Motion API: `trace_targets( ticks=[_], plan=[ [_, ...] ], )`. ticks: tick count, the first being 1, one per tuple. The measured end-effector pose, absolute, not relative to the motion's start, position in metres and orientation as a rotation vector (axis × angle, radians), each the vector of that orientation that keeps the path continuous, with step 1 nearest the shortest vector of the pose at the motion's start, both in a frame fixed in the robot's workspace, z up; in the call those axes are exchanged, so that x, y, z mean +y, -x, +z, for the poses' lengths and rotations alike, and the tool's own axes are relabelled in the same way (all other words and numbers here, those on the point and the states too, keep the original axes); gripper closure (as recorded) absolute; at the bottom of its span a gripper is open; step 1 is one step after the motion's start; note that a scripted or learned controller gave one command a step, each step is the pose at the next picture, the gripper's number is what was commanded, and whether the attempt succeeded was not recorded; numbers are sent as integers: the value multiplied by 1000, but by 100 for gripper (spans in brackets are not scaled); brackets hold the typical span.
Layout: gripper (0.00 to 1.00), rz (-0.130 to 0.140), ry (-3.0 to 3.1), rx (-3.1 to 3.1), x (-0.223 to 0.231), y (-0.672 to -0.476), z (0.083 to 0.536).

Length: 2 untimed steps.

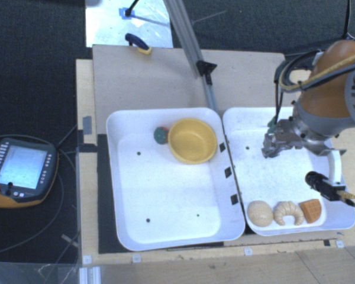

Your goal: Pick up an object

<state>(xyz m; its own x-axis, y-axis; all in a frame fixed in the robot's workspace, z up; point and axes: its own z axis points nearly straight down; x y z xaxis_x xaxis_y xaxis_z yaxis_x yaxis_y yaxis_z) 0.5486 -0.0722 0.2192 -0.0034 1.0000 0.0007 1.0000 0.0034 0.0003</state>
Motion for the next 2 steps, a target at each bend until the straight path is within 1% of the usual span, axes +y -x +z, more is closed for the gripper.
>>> trace_targets(
  ticks=[1, 2],
  plan=[
    [100, -3, 2217, -2227, -22, -529, 231],
    [100, -3, 2216, -2226, 27, -520, 240]
  ],
)
